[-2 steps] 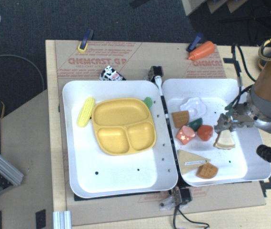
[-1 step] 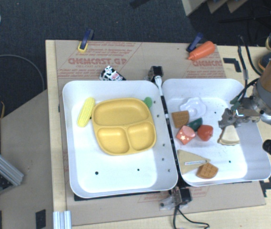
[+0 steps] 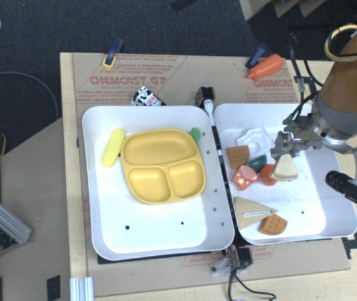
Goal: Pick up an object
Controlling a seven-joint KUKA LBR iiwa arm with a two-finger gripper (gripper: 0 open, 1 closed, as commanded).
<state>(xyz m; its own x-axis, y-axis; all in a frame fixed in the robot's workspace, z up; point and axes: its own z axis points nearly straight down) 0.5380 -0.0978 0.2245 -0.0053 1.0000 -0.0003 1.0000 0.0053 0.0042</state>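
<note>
My gripper (image 3: 285, 148) hangs over the middle of the right bin (image 3: 335, 227). Its tip sits right at the top of a beige wedge-shaped piece (image 3: 285, 169), and I cannot make out whether the wedge is gripped or just lies under it. Left of the wedge lie a brown toast square (image 3: 237, 155), a teal piece (image 3: 257, 163), a red piece (image 3: 245, 177) and a small orange-red piece (image 3: 267, 176). A crumpled white item (image 3: 253, 137) lies behind them. A pale cheese wedge (image 3: 252, 208) and a brown waffle (image 3: 272, 224) lie near the bin's front.
The left bin (image 3: 103, 218) holds a yellow divided plate (image 3: 163, 165), a corn cob (image 3: 112, 147) and a small green piece (image 3: 195, 133). On the bench behind the bins are an orange clamp (image 3: 265, 66), a yellow clamp (image 3: 110, 55) and a black-and-white item (image 3: 145, 96).
</note>
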